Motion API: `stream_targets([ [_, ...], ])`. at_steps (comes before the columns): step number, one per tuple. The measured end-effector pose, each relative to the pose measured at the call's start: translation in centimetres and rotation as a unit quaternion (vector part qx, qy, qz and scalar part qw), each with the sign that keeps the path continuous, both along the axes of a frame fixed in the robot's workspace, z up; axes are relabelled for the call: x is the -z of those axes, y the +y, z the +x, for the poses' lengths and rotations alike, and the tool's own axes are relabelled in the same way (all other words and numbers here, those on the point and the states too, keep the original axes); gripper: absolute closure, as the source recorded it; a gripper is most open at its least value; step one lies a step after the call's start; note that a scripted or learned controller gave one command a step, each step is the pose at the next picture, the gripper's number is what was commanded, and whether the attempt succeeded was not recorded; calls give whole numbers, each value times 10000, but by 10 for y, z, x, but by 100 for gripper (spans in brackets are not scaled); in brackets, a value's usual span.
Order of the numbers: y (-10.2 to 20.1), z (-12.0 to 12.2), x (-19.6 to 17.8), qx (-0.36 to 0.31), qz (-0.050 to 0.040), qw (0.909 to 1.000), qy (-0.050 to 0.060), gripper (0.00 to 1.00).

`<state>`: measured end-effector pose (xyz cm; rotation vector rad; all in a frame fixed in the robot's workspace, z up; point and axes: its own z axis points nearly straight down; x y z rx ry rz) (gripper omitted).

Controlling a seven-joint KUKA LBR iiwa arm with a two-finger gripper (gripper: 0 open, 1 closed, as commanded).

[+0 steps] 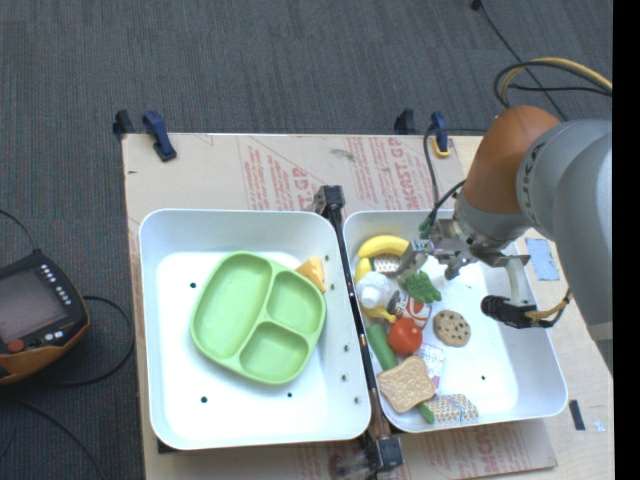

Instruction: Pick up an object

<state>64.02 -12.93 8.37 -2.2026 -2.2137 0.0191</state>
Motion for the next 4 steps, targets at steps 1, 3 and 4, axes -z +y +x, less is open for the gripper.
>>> stream_targets([
  [1,0,2,-9,5,0,10000,-30,100],
  [3,69,-89,-102,25,-16,10000,-83,100],
  [4,82,-2,-102,6,-19,10000,-95,100],
])
